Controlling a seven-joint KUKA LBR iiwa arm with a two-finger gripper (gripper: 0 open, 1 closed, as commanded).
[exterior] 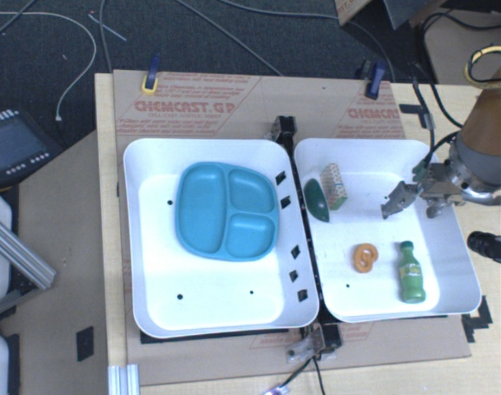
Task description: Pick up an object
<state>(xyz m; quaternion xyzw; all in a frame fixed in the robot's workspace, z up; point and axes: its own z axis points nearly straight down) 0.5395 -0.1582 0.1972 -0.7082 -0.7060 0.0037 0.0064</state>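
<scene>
The right bin [373, 151] holds a green bottle [411, 272] lying near its front right and a small orange pretzel-shaped piece [364, 257] just left of the bottle. By the bin's left wall lie a dark green oval thing [317, 200] and a pale ribbed thing [335, 183]. My gripper [415, 206] hangs over the right part of this bin, above and behind the bottle. It is open, with nothing between its fingers.
A blue divided plate [227, 211] lies in the left bin [151, 286]. A row of black clips runs along the ridge between the bins. Cables and a cardboard sheet lie behind the bins.
</scene>
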